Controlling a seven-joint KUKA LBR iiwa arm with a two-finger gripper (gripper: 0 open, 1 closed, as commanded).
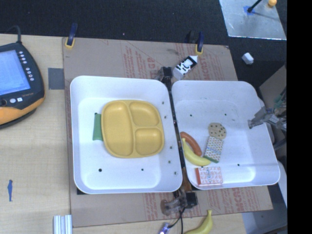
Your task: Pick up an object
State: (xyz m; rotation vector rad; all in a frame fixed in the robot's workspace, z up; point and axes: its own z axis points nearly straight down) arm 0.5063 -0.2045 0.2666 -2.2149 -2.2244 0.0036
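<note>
Near edge first: a loose banana (204, 224) lies on the bench (34, 179) below the bins, outside both. In the right bin (243, 94), along its near-left part, sit the candidates: a small red-and-white box (209, 176) at the near rim, a banana (193, 155) inside the bin by the left wall, a hot dog (191, 141) touching it on the far side, a patterned packet (214, 147) just right of those, and a cookie (217, 129) at the packet's far end. All are bunched close, some touching. The left bin (122, 179) holds a yellow tray (132, 128) over a green item (97, 126).

Step, as I read it: approach, not yet at a grasp. The pincer (261, 117) shows at the right bin's right rim, well apart from the cluster, nothing between its fingers (253, 123). How wide it stands can't be judged here; the tips are small and partly cut off, so released or clenched is unclear.

Next move needs travel left across the bin, then a descent onto one item. The cookie or the box look most isolated; the banana and hot dog risk a double grab.

Farther back: a teach pendant (17, 84) sits at far left.
</note>
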